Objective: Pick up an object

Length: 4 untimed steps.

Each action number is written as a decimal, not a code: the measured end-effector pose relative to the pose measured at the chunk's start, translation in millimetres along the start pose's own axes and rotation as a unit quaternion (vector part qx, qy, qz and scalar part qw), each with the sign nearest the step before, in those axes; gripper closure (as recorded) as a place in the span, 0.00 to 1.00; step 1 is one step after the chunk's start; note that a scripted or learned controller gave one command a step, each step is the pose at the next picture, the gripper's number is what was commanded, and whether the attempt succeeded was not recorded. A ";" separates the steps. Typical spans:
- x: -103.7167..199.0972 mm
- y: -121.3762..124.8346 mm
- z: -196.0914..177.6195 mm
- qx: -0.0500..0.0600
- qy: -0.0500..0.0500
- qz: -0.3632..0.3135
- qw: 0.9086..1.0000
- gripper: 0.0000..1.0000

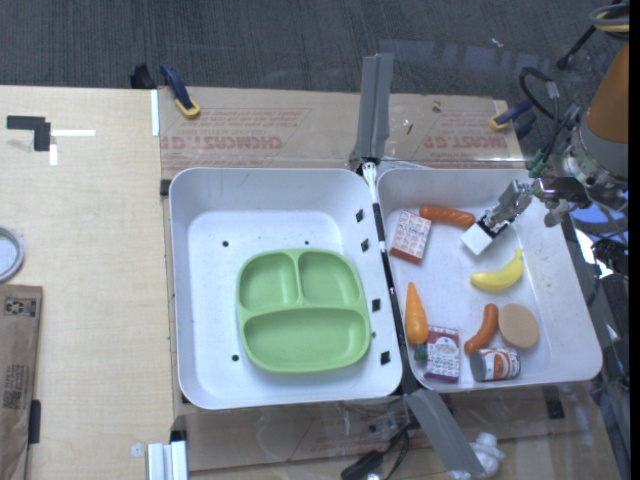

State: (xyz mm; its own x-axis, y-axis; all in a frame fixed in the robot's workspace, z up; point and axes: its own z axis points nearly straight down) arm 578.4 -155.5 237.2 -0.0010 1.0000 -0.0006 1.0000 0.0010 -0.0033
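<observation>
Above right bin (560, 368), pincer (497, 218)

A small white block with a black end (481, 236) sits tilted between the fingertips of the two-finger gripper (497, 220), lifted over the right white bin (580, 353), just above the yellow plastic banana (499, 273) and right of the orange sausage (446, 214).

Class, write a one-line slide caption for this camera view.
Gripper poised over the right bin of toy food; green divided plate in the left bin.
</observation>
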 end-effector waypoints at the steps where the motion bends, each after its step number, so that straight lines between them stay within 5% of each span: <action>1: -59.7 10.7 84.7 -0.001 0.000 0.052 0.999 0.00; 2: -35.7 0.8 146.4 -0.001 0.000 0.024 1.000 0.00; 3: -37.0 0.8 137.6 -0.001 0.000 0.026 1.000 1.00; 4: 13.8 -22.4 7.4 0.000 0.000 0.072 0.997 1.00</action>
